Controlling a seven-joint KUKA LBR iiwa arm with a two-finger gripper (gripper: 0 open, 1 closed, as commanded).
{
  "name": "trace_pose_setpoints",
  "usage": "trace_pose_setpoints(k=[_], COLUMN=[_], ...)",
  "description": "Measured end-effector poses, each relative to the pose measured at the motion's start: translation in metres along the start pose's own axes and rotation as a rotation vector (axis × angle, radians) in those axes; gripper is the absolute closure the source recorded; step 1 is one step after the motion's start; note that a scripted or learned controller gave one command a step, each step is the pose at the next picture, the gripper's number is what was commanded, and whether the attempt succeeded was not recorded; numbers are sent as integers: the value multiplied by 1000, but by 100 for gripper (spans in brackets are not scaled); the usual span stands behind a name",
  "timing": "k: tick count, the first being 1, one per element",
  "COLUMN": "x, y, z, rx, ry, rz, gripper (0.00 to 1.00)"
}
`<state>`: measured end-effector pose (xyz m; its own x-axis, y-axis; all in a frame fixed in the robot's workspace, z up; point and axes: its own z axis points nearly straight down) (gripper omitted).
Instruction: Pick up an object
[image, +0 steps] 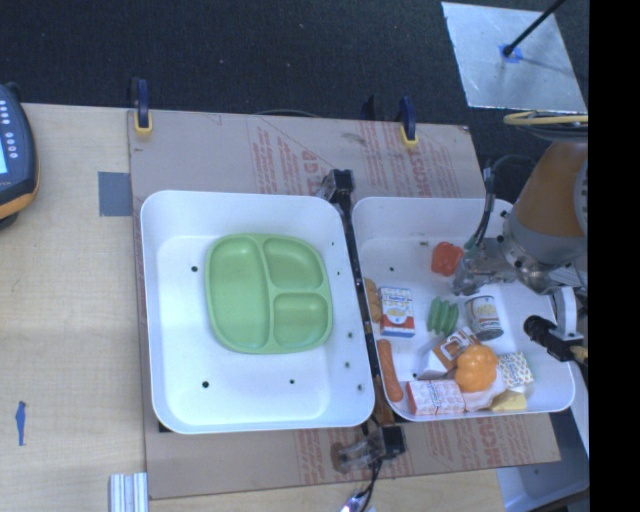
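So, far to the left of the jaws, a green divided plate (268, 293) is lying in the left bin (170, 400). Food items are crowding the right bin (400, 215), a can (485, 318) just below the gripper (470, 270), a red item (446, 258) touching its left. Whether the jaws are gripping cannot be told.

Arm (555, 200) cut off at right — end effector (470, 272) fingers unclear.
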<state>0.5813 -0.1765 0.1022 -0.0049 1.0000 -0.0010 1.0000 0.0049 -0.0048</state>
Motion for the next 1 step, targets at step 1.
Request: trace_pose_setpoints(k=[1], x=[0], y=[0], z=[0], rx=[0], ry=[0], rz=[-1], gripper=[0])
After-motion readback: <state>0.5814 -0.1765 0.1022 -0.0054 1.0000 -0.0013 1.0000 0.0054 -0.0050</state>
